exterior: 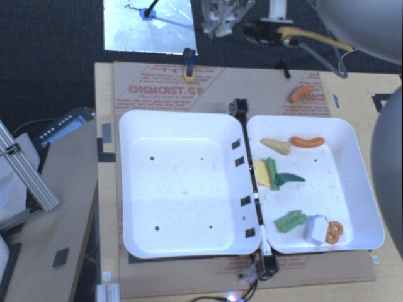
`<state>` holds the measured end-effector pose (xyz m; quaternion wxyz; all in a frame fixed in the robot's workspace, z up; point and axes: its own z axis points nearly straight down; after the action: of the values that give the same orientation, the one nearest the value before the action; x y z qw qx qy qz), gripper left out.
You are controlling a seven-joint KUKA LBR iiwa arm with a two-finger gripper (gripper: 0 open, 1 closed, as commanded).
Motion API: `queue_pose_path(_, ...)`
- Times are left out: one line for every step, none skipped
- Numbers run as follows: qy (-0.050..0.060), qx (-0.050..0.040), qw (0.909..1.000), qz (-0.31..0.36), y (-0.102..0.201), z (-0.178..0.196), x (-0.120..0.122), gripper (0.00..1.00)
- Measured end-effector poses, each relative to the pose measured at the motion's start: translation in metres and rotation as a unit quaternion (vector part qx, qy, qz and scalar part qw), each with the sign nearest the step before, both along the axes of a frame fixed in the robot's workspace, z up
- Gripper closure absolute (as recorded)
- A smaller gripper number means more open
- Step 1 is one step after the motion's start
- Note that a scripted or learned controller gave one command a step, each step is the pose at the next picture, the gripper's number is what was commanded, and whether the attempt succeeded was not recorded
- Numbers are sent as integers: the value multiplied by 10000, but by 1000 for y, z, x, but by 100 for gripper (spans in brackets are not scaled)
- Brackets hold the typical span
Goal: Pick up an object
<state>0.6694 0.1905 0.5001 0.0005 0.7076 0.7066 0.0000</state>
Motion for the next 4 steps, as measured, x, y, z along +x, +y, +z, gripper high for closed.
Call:
queue_pose_path(54,-4,10000,41,46,-139,-2,100)
queue_pose_path(94,-22,10000,12,43,-332,-69,100)
queue_pose_path(-95,43,9999,31,44,-49,-68,100)
queue_pose_path(-39,13,10000,9,43,-24,2,100)
